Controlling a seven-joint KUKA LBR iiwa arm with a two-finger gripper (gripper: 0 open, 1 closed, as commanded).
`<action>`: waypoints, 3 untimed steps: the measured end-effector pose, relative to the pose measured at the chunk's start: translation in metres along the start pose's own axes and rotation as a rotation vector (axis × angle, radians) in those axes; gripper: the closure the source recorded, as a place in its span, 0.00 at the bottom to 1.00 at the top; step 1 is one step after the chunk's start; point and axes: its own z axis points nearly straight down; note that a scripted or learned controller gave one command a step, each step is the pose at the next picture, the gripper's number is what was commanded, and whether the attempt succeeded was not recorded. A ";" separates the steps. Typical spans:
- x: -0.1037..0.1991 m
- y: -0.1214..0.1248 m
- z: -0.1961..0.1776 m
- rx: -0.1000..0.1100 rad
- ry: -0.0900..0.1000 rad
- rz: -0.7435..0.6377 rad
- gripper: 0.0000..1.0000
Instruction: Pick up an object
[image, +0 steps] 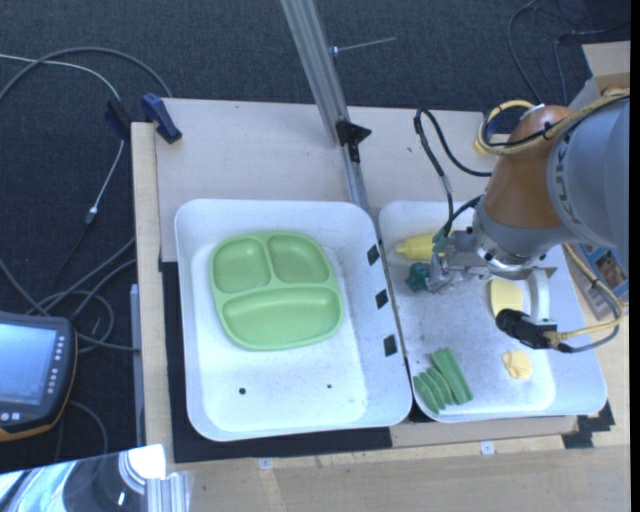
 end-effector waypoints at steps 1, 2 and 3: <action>0.001 0.002 -0.043 -0.006 -0.002 -0.001 1.00; 0.001 -0.002 -0.088 -0.007 -0.003 -0.001 1.00; 0.001 0.000 -0.137 -0.008 -0.003 -0.002 1.00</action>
